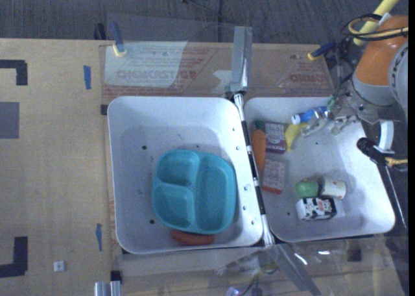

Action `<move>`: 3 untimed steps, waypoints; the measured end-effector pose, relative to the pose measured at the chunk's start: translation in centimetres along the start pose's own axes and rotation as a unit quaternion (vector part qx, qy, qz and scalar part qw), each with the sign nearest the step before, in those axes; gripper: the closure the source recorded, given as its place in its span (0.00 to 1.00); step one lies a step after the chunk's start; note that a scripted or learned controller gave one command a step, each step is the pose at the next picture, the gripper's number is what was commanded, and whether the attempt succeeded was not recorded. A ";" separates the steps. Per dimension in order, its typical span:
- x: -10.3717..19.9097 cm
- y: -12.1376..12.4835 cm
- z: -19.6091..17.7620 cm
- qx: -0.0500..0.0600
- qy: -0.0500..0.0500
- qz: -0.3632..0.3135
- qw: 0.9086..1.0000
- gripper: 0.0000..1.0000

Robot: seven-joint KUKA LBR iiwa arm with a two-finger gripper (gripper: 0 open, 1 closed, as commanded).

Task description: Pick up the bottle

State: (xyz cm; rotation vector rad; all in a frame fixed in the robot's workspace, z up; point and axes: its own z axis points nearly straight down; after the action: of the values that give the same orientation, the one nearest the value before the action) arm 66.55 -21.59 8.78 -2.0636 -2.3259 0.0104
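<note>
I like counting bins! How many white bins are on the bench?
2. The left bin holds a teal divided tray. The right bin sits beside it, holding small items. None looks hidden.

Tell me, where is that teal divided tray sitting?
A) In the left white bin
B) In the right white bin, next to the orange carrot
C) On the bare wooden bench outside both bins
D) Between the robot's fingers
A: the teal divided tray lies flat on the floor of the left white bin, while the gripper is over the right white bin.
</note>
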 end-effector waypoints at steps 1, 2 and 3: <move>0.0 0.0 0.0 0.000 0.000 0.001 1.000 0.00; 0.0 0.0 0.0 0.000 0.000 0.001 1.000 0.00; 0.1 0.0 0.0 0.000 -0.001 0.001 1.000 0.00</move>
State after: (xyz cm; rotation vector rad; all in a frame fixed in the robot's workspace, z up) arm 66.57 -21.54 8.77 -2.0674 -2.3235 0.0121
